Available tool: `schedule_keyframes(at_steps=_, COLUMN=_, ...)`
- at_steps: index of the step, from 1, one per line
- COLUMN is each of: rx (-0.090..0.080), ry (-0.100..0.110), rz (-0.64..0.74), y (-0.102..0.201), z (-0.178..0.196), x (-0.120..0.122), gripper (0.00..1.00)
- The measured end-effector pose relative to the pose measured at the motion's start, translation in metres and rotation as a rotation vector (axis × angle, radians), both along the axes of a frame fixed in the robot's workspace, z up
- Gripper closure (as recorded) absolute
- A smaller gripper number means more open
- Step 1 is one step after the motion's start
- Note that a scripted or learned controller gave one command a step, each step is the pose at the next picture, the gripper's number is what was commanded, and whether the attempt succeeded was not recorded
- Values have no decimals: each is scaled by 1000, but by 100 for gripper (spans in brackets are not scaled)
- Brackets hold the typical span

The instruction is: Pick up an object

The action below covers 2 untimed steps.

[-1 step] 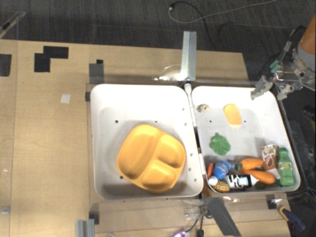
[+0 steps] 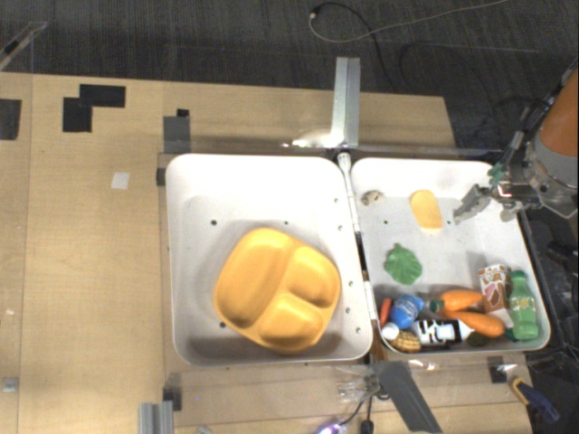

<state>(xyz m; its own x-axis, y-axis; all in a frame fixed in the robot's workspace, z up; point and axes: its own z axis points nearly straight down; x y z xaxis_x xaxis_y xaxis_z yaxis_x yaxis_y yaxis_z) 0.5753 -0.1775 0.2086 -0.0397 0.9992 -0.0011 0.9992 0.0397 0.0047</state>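
Gripper (image 2: pixel 481 197) low over right bin (image 2: pixel 452 172)

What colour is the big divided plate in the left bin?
Yellow-orange; the plate shows plainly in the camera view.

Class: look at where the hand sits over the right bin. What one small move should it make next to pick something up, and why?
Probably a short move left and down toward the yellow piece. The hand sits just right of it with nothing between its fingers, and that piece lies alone on the bin's floor, well apart from the crowded pile along the right bin's near edge, so it looks the easiest target.
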Motion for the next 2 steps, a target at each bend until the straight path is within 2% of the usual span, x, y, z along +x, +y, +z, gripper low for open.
schedule_keyframes(at_steps=1, rx=0, ry=0, rz=184, y=25, z=-95, x=34, gripper=0)
schedule_keyframes(at_steps=2, rx=-1, ry=-2, rz=198, y=8, z=-119, x=96, gripper=0)
